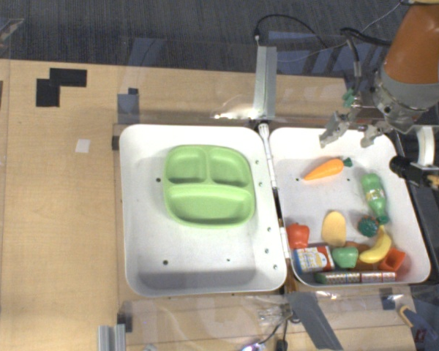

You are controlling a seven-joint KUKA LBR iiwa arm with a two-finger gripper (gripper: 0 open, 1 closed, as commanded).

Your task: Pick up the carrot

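Two white bins sit side by side on the wooden bench (pixel 51 218). The left bin (pixel 143 269) holds one green divided plate (pixel 207 183). One carrot (pixel 325 170) lies near the right bin's (pixel 417 251) far edge. The gripper (pixel 353 135) hovers above that edge, fingers spread, gripping nothing.

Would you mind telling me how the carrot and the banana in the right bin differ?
The carrot is orange with a green top; the banana is yellow. The carrot is straight and tapered; the banana is curved. The carrot lies alone in open space near the bin's far end, close below the claw; the banana sits crowded among other toys at the near end. Both lie in the right bin, neither held.
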